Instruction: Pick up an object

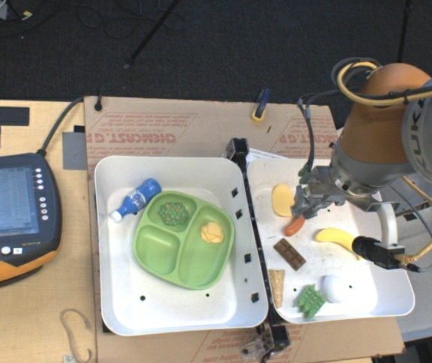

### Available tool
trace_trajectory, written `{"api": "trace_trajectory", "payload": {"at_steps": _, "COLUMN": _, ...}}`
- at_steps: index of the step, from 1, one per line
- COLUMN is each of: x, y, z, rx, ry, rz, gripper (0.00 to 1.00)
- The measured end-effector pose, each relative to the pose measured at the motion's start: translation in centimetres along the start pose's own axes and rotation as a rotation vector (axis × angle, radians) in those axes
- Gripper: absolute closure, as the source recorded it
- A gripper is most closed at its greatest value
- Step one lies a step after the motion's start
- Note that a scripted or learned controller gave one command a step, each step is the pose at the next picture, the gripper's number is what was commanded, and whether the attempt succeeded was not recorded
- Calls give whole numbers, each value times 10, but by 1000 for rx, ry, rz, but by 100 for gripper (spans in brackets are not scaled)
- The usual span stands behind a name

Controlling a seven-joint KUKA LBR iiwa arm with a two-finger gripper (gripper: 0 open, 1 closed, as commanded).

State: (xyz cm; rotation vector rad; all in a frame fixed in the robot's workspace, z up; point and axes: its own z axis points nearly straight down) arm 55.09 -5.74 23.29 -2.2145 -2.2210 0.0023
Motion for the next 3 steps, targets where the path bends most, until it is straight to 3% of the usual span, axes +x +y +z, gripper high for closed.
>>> {"api": "trace_trajectory", "payload": {"at_steps": 2, "x": 95, "y": -31, "z": 1, "rx": 1, "ry": -1, "rz": -1, "gripper": 100}}
{"api": "trace_trajectory", "payload": {"at_steps": 3, "x": 147, "y": -59, "z": -3, "rx": 2, "ry": -1, "rz": -1, "gripper": 100}}
